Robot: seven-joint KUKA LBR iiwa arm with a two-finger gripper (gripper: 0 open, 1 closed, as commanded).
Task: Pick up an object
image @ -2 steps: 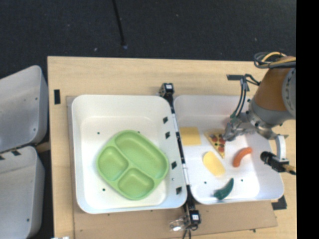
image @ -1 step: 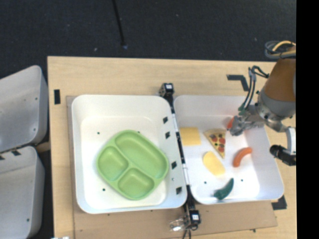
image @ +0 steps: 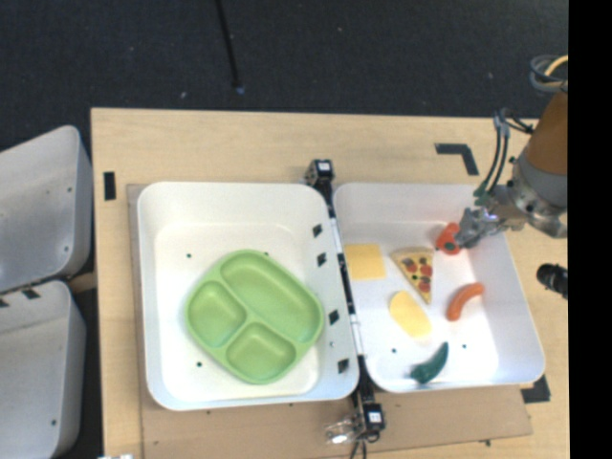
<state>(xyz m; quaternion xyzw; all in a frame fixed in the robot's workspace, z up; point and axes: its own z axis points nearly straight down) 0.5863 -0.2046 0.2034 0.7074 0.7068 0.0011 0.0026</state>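
Note:
The right white bin point(image: 507, 352) holds several toy foods: a yellow cheese square point(image: 364, 262), a pizza slice point(image: 417, 273), a pale yellow piece point(image: 410, 314), an orange sausage point(image: 464, 299) and a dark green pepper point(image: 430, 364). A small red-orange piece point(image: 447, 237) lies near the bin's far right part. My gripper point(image: 470, 229) is low over the bin, right beside that red-orange piece and touching or nearly touching its right side. The arm's grey wrist and orange band come in from the right edge.
The left white bin point(image: 163, 247) holds a green divided plate point(image: 252, 316). A ridge with black clips point(image: 337, 285) separates the two bins. Cables hang by the arm at the right. Grey panels stand off the bench at the left.

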